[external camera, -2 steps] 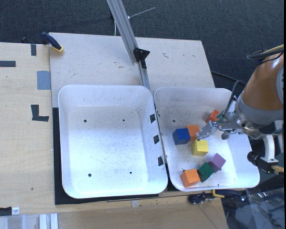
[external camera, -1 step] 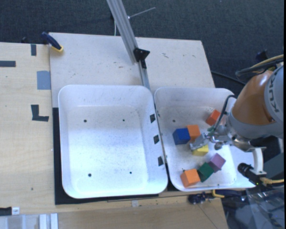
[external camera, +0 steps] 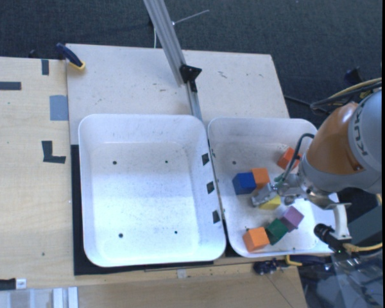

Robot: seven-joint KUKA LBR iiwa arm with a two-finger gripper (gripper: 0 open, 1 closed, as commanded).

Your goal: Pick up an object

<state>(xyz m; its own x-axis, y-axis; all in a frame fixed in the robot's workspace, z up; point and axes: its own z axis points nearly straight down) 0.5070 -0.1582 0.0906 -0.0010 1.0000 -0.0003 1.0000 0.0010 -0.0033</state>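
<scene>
The gripper (external camera: 267, 196) is down inside the right bin (external camera: 240, 133), its tip among the blocks. A small yellow block (external camera: 271, 202) lies right at the fingertips, touching or nearly touching them; whether it sits between the fingers cannot be told, and how far the fingers are spread cannot be told either.

Just up and to the left of the gripper, a blue block (external camera: 244, 183) and an orange block (external camera: 260, 175) sit side by side, touching. Beyond the gripper toward the bin's far right side, a second orange block (external camera: 286, 157) shows partly behind the arm (external camera: 337, 149). Below and to the right of the gripper lies a purple block (external camera: 293, 217), next to it a green block (external camera: 279, 229), and just left of the green one a third orange block (external camera: 256, 238) near the bin's lower rim.

Well to the left of the gripper, the left bin (external camera: 96, 133) adjoins the right one along a shared edge; its white floor shows a few dark dots. Both bins rest on the wooden bench (external camera: 128, 76).
</scene>
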